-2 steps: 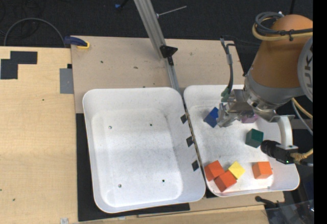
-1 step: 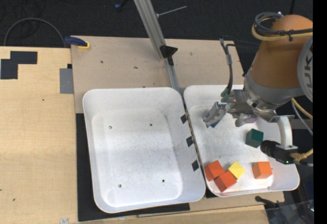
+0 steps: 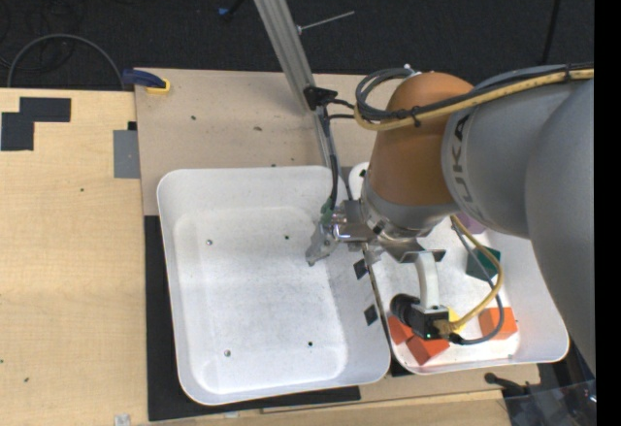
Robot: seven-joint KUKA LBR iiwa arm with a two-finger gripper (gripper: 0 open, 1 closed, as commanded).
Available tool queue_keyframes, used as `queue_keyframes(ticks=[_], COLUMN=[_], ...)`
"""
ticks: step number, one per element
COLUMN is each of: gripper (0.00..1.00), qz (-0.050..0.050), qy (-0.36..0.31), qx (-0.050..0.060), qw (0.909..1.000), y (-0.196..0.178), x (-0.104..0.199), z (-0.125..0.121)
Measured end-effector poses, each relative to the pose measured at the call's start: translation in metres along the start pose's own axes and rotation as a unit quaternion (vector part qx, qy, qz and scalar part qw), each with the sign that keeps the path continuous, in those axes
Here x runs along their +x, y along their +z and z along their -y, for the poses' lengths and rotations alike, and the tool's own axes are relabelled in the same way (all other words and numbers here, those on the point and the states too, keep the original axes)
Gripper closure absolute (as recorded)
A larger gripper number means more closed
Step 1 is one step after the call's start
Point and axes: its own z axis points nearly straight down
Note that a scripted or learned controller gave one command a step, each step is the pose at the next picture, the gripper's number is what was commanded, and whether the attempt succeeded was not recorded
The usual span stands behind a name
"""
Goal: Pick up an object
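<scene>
Nearest you, an orange block [image 3: 501, 323] lies in the right bin [image 3: 548, 348], with a green piece [image 3: 479, 265] just behind it. Farther back, the gripper [image 3: 318, 249] hangs over the left bin [image 3: 194, 211] beside the shared rim, so your targets lie toward the view's right of it. You cannot tell how far it is open, or whether it holds anything.

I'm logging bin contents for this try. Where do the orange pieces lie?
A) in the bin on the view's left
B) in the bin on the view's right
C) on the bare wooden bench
B: the orange pieces lie on the white floor of the right-hand bin, near its front edge, below the arm.
</scene>
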Motion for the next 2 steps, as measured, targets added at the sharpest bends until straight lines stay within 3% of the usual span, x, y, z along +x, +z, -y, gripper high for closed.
queue_keyframes(ticks=[1,2], gripper=[0.0,1.0], qz=[0.001,0.001], qy=[0.004,0.006], qx=[-0.003,-0.002], qw=[1.0,1.0], y=[-0.0034,-0.0128], x=[-0.0042,-0.0066], z=[-0.0012,-0.0012])
